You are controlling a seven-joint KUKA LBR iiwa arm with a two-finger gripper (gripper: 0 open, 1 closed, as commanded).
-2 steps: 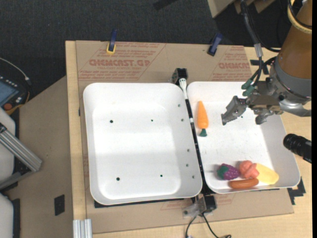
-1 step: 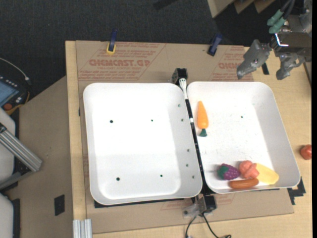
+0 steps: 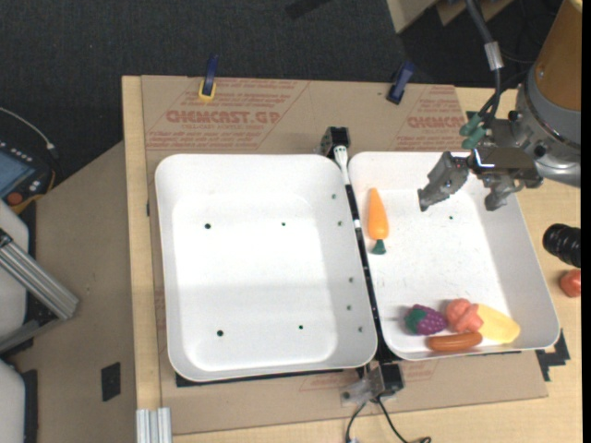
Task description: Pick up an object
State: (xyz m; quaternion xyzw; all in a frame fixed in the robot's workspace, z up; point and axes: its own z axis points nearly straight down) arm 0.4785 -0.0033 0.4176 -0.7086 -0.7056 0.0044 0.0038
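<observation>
Hovering jaws [image 3: 466, 192] spread wide, gripping nothing; one carrot [image 3: 377, 212] just left, four toy foods [image 3: 459, 325] well below them.

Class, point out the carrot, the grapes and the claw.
carrot [image 3: 377, 212]: camera view, middle of its orange body.
grapes [image 3: 427, 320]: camera view, centre of the purple bunch.
claw [image 3: 469, 191]: camera view, midway between its fingertips.
</observation>
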